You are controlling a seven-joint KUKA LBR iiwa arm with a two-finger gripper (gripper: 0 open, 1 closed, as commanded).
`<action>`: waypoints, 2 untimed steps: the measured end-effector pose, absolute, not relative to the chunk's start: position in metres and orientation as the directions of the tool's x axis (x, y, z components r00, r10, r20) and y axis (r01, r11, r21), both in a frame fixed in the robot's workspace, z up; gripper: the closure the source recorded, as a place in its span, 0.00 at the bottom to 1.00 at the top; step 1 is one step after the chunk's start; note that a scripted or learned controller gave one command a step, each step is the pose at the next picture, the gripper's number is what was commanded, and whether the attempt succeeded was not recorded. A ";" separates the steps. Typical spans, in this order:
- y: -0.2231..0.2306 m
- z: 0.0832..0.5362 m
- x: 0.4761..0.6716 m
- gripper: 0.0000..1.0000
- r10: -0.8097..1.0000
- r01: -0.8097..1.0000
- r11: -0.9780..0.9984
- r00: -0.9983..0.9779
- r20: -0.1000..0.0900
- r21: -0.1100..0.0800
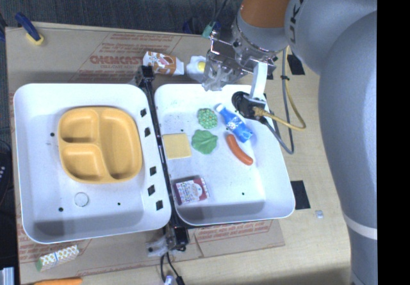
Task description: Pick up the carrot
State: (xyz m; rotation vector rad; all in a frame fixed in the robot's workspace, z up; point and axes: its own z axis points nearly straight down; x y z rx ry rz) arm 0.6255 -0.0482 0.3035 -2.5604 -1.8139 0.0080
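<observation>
Hovering over the far rim of the right bin (pixel 275 203), the gripper (pixel 214 80) is not yet at the carrot (pixel 239 150), which lies untouched beside the blue tube (pixel 234 123); its claw state I cannot tell.

I can see the carrot (pixel 239 150) lying flat on the floor of the right bin (pixel 218 212), over toward that bin's right side. It's a short orange stick with rounded ends, a touch redder along one edge. It lies at a slant, its upper end pointing up and left, its lower end down and right. Its upper end sits just below a blue and white tube (pixel 233 122), close to it, though I can't tell if they touch. A green leafy piece (pixel 204 141) lies near on its left, clearly apart.
</observation>
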 end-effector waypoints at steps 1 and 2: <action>-0.110 0.321 0.602 1.00 0.948 0.948 -0.318 0.318 -0.001 -0.004; -0.105 0.299 0.489 1.00 0.864 0.864 -0.504 0.504 -0.002 -0.006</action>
